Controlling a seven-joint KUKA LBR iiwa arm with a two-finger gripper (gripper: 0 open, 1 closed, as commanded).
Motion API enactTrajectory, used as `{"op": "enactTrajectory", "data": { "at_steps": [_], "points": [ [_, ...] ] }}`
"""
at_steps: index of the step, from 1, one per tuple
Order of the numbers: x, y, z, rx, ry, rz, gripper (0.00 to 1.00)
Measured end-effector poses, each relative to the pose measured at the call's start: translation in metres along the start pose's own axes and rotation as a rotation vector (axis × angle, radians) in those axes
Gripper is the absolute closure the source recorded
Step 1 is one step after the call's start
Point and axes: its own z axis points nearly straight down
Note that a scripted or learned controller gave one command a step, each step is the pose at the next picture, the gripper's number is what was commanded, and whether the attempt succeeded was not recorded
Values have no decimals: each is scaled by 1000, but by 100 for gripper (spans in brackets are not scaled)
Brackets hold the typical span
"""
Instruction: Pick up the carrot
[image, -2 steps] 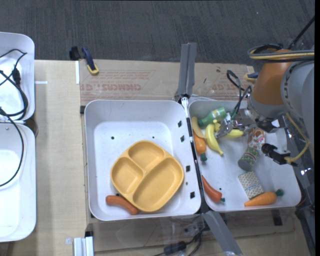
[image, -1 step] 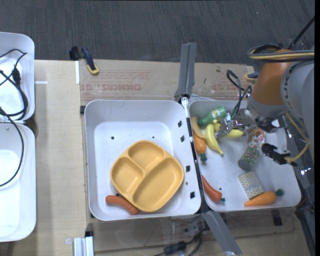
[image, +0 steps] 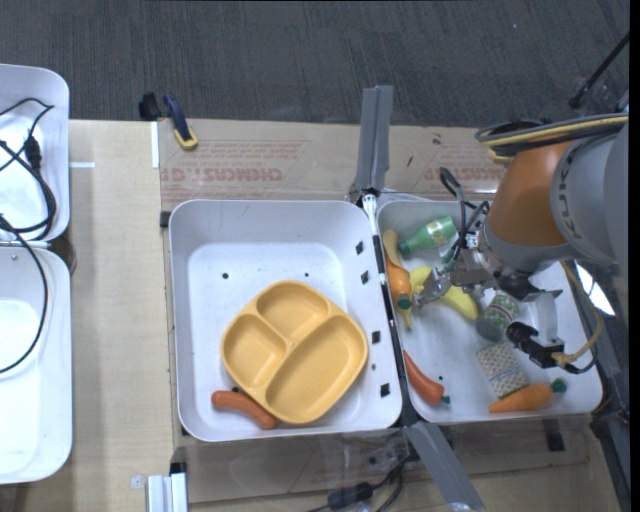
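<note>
Fingers (image: 436, 290) hang beside a banana (image: 455, 300), state unclear; carrot (image: 522, 399) lies apart.

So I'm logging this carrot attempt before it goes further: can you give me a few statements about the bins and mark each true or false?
1. The yellow divided plate lies in the left bin. True.
2. The carrot lies on the plate. False: it lies in the right bin, near its front right corner.
3. The hand is over the right bin. True.
4. The hand is above the carrot. False: it is near the bin's back left, by the banana.
</note>
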Motion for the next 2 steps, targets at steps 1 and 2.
{"op": "enactTrajectory", "data": {
  "at_steps": [1,2],
  "points": [
    [-7,69,1,34,6,52,0],
    [-11,67,-3,39,-1,50,100]
  ]
}}
